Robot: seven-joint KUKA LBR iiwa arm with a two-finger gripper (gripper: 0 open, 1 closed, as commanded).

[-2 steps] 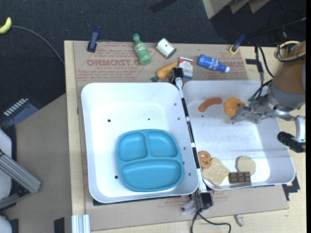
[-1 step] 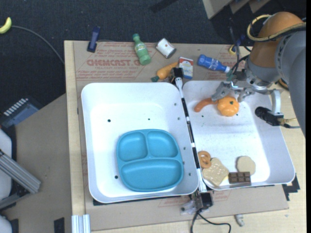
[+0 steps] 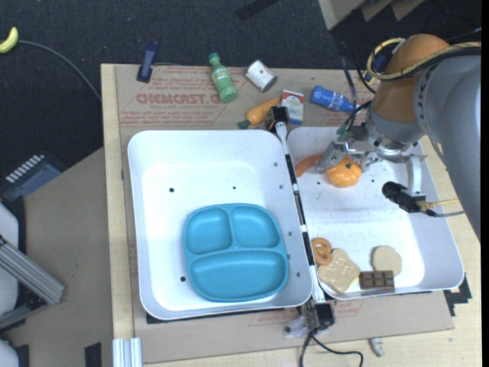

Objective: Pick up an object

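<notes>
Gripper [image 3: 345, 156] is lowered onto the toy orange [image 3: 344, 174] in the right bin [image 3: 439, 243]. Finger state cannot be told. The round orange could be squeezed out sideways if gripped off-centre.

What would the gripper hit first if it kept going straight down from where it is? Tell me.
Most likely the orange fruit in the right bin: the gripper sits just above it, pointing down at it. Depth is hard to judge from this slanted view, so it may already be touching.
</notes>
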